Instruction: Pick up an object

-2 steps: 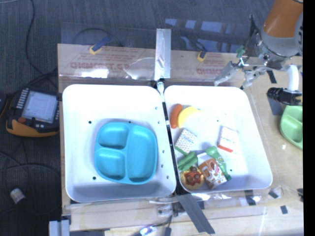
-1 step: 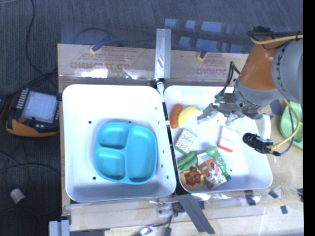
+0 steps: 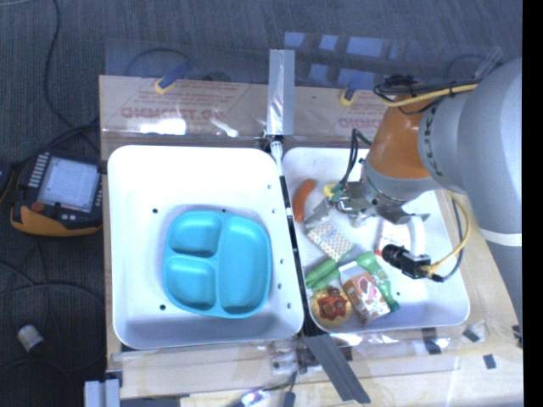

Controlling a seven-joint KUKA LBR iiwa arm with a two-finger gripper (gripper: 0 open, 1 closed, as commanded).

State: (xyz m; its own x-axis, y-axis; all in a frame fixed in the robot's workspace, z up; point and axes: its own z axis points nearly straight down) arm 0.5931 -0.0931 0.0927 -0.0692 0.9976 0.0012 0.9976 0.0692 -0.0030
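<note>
We count two white bins. The left bin (image 3: 127, 227) holds one blue plate (image 3: 216, 261) with three compartments, and the right bin (image 3: 441, 299) holds five small things. These are one orange piece (image 3: 303, 198), one checked packet (image 3: 330, 241), one green piece (image 3: 321, 272), one round packet (image 3: 331, 306) and one red packet (image 3: 366, 296).

The gripper (image 3: 338, 203) is low over the upper part of the right bin. It is just beside the orange piece, on that piece's right in the view, and above the checked packet. We cannot tell if it is open or closed.

The orange piece lies near the wall between the bins. Its long axis runs almost up and down in the view, leaning a little to the right at the top. The checked packet lies slantwise, from upper left to lower right.
</note>
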